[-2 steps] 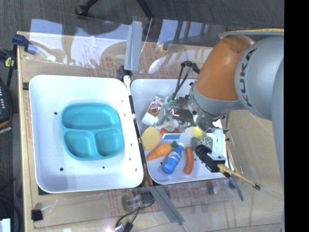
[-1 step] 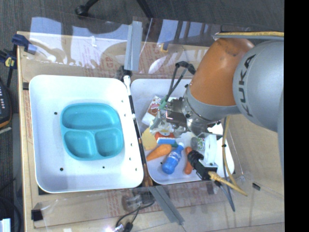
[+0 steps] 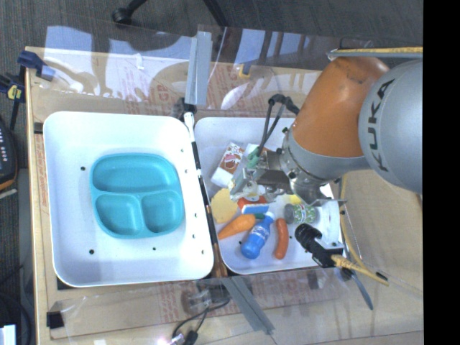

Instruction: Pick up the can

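Two white bins share the worktop [image 3: 381,214]; nearest us in the right bin [image 3: 214,136] we see a blue bottle [image 3: 255,238] between a carrot [image 3: 236,226] and a red sausage [image 3: 281,241]; just behind lies a small green-labelled can [image 3: 300,213], close under the arm [image 3: 338,113]; the pincer [image 3: 248,182] hangs low beside a yellow piece [image 3: 223,207], and we cannot tell whether it is wide or narrow; farther back, a red-and-white packet [image 3: 230,158]; the left bin [image 3: 65,200] holds a teal divided plate [image 3: 136,192].
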You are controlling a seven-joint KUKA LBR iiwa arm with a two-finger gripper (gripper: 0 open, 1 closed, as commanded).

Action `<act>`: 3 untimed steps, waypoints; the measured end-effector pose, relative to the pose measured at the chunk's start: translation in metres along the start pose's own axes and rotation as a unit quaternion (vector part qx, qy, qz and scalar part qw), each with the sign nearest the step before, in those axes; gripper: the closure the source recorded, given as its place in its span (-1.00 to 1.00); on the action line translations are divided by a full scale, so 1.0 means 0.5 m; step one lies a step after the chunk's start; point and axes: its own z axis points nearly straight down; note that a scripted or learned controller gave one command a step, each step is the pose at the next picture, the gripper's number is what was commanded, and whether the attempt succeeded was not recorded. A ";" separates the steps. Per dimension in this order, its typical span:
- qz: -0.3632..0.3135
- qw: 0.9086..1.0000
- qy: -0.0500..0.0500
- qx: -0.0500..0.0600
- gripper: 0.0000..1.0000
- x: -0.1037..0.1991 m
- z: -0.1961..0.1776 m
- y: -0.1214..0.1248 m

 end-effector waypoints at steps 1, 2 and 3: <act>0.009 1.000 0.000 0.000 1.00 0.006 0.019 0.067; 0.090 0.996 0.000 0.002 1.00 0.032 0.153 -0.005; 0.144 0.990 0.001 0.000 1.00 0.023 0.057 -0.002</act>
